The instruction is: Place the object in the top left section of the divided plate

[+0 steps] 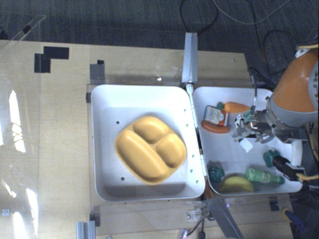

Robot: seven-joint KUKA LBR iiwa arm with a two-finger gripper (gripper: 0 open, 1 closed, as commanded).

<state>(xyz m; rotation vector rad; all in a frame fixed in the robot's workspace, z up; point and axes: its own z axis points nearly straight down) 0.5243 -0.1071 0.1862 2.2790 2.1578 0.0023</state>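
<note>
A yellow divided plate [151, 148] with three sections lies in the left bin [107, 133]; all its sections look bare. In the right bin [227, 153], my gripper [244, 129] hangs over the middle of the floor, with nothing visible between its fingers. Just to its left lie a small carton [215, 115], a carrot [236, 107] and a red sausage-like piece [215, 128]. A banana [236, 183], a green bottle [262, 176] and a small teal object [216, 173] sit along the bin's front edge.
A metal divider post [190, 59] stands between the bins at the back. Another teal item [269, 157] and a black part of the arm [285, 167] lie at the right bin's right side. Cables trail over the carpet behind.
</note>
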